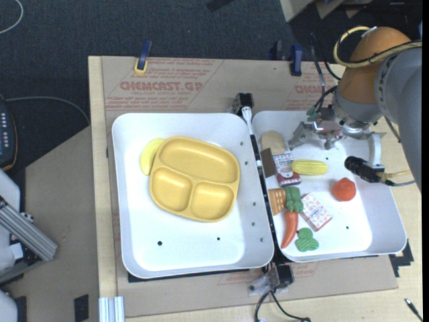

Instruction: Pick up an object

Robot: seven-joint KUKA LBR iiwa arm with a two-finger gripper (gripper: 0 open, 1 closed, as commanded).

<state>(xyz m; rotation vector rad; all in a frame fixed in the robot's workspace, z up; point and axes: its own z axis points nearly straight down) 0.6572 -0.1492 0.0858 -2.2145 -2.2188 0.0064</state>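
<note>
My gripper [314,139] hangs over the far part of the right bin [382,227], its two metal fingers spread open with nothing between them. Just in front of it lies a yellow corn cob [310,168]. A red tomato [344,189] sits to the right of the corn. A red and white packet [285,168] lies to the left of the corn, with a beige rounded piece [273,140] behind it. Nearer the front are an orange carrot [289,223], a second printed packet [315,211] and a green piece [307,241].
The left bin [134,233] holds a yellow divided plate [194,178] with a yellow piece [149,154] tucked at its left edge. A black ridge [258,180] divides the bins. A black cable fitting [362,168] juts from the arm over the right bin.
</note>
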